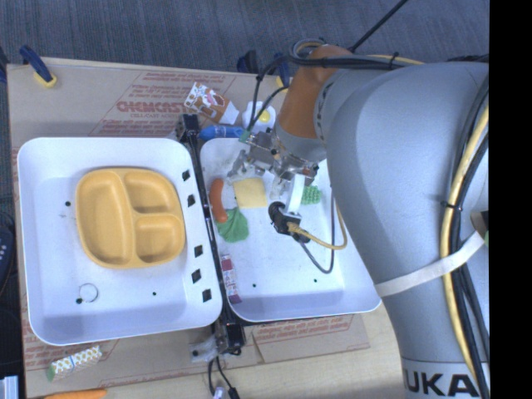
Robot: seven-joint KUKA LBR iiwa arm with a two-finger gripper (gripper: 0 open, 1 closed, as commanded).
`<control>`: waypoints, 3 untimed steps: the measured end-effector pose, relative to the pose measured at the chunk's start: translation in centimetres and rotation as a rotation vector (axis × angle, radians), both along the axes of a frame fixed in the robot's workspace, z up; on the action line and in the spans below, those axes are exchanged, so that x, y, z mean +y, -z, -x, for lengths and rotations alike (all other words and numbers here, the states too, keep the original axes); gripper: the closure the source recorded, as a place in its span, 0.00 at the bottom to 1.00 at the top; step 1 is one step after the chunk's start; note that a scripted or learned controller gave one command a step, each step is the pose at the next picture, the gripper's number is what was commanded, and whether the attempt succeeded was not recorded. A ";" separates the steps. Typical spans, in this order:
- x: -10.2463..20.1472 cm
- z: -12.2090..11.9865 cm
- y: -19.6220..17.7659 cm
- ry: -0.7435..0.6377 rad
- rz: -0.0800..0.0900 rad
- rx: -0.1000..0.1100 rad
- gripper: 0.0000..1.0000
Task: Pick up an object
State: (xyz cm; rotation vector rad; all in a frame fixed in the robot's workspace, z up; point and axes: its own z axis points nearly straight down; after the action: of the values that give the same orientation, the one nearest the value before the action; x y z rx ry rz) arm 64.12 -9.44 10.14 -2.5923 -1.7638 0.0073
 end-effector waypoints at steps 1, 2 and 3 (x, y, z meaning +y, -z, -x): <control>9.0 -0.6 -9.1 -0.369 0.000 -0.006 0.00; 5.6 3.1 -9.0 -0.683 -0.001 -0.004 0.00; 8.1 5.4 -9.0 -0.779 -0.002 -0.005 0.00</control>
State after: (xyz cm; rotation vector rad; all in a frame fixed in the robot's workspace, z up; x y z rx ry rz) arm 58.75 -1.38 19.18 -1.7295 -2.6193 0.0028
